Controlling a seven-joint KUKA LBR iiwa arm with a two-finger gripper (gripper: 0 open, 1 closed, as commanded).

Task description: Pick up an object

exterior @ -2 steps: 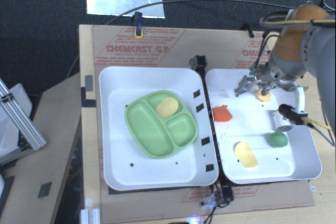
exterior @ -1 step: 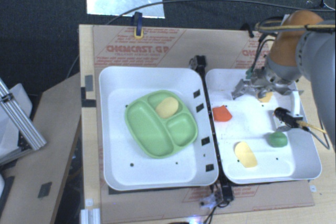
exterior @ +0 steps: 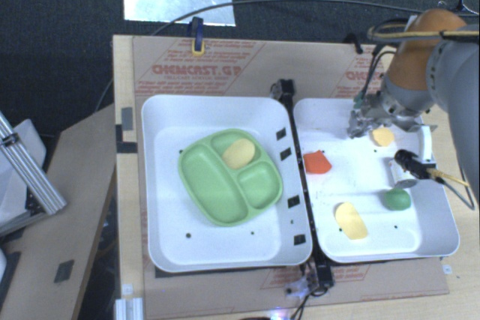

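the gripper (exterior: 361, 124) hangs low at the right bin's (exterior: 435, 240) far edge, just beside a pale yellow piece (exterior: 383, 136); i cannot tell how it is set. this looks like the approach step, nothing lifted yet. next it must centre over the piece and descend.

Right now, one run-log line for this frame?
arm: over right bin | gripper: near pale yellow piece | grasp: none seen | left bin: green tray
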